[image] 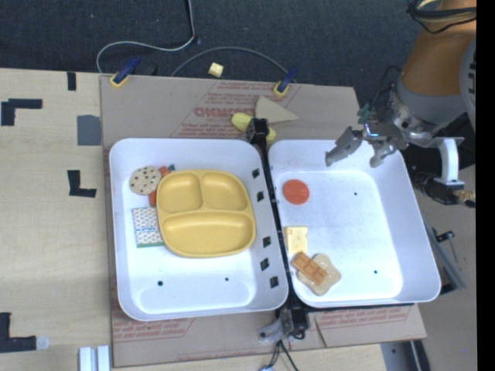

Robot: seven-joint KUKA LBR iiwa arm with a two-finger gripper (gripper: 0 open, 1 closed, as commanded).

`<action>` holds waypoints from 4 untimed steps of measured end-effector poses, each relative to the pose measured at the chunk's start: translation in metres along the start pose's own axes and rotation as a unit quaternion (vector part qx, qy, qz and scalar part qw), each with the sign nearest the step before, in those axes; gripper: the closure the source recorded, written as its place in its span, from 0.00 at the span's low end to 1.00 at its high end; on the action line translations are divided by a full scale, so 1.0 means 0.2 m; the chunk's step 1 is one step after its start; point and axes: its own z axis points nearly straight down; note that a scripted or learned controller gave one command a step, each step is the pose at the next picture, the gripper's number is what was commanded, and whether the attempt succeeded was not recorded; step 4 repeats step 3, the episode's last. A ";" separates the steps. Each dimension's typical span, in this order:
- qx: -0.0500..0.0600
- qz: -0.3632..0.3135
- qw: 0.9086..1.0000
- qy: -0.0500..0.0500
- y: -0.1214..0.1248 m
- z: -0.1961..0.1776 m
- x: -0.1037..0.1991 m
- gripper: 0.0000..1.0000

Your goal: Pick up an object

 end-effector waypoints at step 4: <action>0.000 -0.001 1.000 0.001 0.21 0.87 0.11 1.00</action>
